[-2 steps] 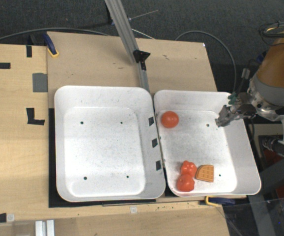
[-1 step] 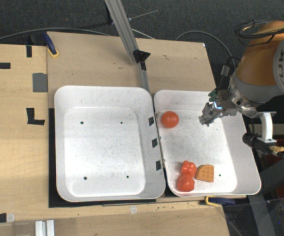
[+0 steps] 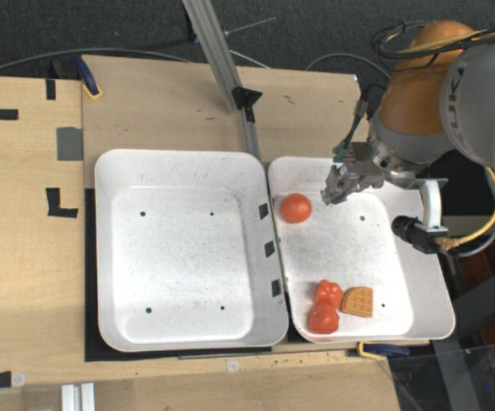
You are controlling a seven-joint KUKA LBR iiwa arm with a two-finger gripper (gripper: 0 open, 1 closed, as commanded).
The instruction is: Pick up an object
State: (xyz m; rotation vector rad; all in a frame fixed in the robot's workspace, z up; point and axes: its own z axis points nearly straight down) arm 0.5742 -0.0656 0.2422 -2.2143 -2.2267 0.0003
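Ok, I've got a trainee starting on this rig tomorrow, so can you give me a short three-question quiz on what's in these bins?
1. True or false: the tomato lies in the left bin.
2. What lies nearest the waffle? A) pepper B) tomato C) gripper
3. Fill in: the gripper hangs over the right bin's ____ end, far or near.

Key: 1 false, it lies in the right bin. 2 A, the pepper lies just beside the waffle. 3 far, to the right of the tomato.
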